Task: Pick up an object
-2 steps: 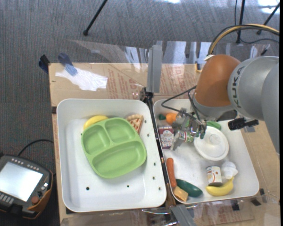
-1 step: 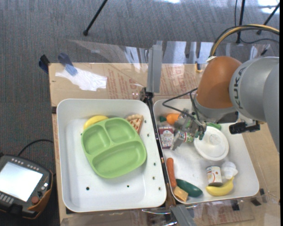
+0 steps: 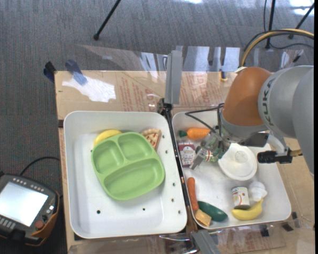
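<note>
The tool is seen low in the right bin, just left of a white bowl; whether its fingers are parted or closed cannot be told, and nothing is seen held. A small red-labelled packet lies just left of the tool, and an orange carrot lies beyond it. Nearer the front wall of that bin are found a small can, a banana and a dark green vegetable. A green divided plate is seen in the left bin.
</note>
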{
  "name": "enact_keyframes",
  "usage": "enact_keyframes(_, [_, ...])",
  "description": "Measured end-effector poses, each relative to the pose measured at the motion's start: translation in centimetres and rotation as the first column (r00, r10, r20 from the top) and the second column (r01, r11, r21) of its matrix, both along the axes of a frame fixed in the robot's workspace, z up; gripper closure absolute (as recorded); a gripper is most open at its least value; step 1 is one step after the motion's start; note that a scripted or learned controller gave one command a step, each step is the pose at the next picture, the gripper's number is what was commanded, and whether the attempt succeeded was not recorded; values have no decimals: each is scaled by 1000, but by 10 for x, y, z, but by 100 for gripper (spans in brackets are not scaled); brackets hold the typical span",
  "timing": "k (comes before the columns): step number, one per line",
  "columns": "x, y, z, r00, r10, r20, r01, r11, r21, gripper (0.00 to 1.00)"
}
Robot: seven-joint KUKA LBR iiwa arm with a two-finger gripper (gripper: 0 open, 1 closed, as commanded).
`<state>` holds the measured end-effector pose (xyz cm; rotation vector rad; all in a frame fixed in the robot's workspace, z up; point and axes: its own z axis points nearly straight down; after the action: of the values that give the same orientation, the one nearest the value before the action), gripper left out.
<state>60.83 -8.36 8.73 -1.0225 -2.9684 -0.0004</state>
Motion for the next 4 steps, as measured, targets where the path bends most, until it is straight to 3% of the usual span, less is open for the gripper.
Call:
enact_keyframes(1, [2, 0, 0, 995, -100, 2, 100, 995, 0, 0])
enact_keyframes(2, [-39, 0, -1, 983, -185, -1, 185, 983, -1, 0])
enact_keyframes(3, [-4, -19, 0, 923, -384, 1, 384, 923, -1, 0])
enact_keyframes(4, [-23, -23, 0, 869, -495, -1, 495, 869, 0, 0])
